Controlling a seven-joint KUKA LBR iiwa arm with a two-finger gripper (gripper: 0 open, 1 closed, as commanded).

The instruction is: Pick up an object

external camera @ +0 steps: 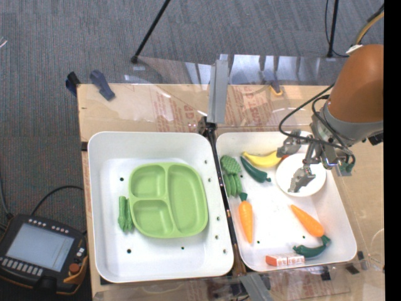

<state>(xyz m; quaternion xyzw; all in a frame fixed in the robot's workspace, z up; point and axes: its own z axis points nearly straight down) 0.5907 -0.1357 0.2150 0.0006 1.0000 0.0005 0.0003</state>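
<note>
A: Green tray (pixel 168 199) in left bin, skip it. Right bin: carrot (pixel 246 221) mid-floor, w/ room around it. Come straight down, fingers astride its width.

B: Pincer (pixel 301 179)?

A: Over white plate (pixel 313 187), fingers apart, nothing held. Carrot lies left of it and nearer the cam.
</note>
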